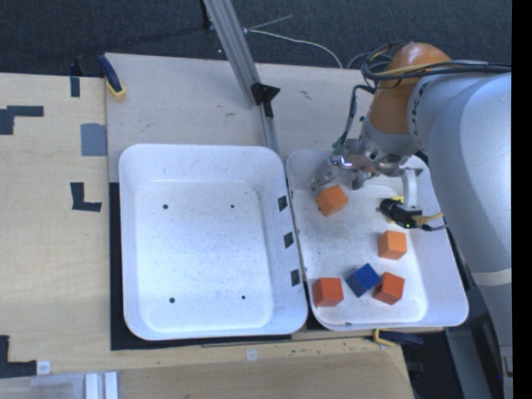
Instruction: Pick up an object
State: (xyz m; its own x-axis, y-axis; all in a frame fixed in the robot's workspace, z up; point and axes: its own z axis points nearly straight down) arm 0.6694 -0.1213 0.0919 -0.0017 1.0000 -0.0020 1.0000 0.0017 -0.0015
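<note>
My gripper (337, 182) hangs over the back left of the right bin (444, 304), its two fingers spread apart. An orange cube (332, 199) lies on the bin floor just in front of the fingertips, a little nearer than the gap between them, and nothing is clamped. Further cubes rest in the same bin: an orange one (392, 244) at mid right, another orange one (328, 291) at the front left, a blue one (363, 279) beside it, and an orange one (389, 288) touching the blue.
The left bin (150, 173) stands beside the right one, their rims meeting. A slanted metal bar (237, 48) comes down behind the bins. The grey arm (474, 156) covers the right bin's far right side. A black and yellow part (404, 213) hangs by the wrist.
</note>
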